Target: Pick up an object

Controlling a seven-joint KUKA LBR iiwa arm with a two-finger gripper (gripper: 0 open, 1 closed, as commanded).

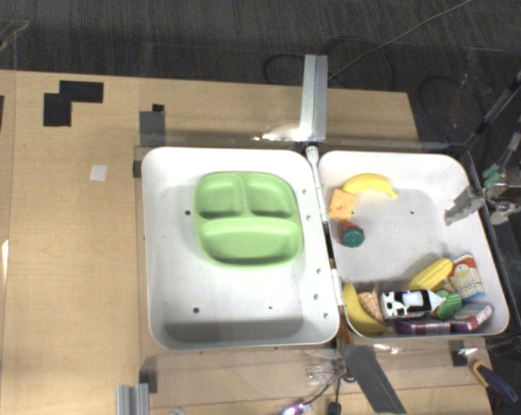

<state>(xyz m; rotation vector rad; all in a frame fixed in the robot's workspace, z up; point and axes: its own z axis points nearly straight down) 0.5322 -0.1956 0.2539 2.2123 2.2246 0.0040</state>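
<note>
The right bin (416, 232) holds several toys. A yellow banana (369, 183) lies near its far wall, with an orange wedge (342, 205) and a small green and red piece (352, 236) just in front of it. Along the near wall is a pile: a second banana (357, 308), a black and white cow (413, 302), a yellow oblong fruit (430, 275), a printed can (466, 278), a green piece (450, 305) and a purple bar (424, 326). My gripper (485, 199) hangs over the bin's right rim, apart from all the toys, with nothing seen in it.
The left bin (169, 301) holds a green divided plate (246, 217) in its middle. A metal post (314, 98) rises behind the seam between the bins. The right bin's middle floor is bare white. Cables trail over the dark floor at the back right.
</note>
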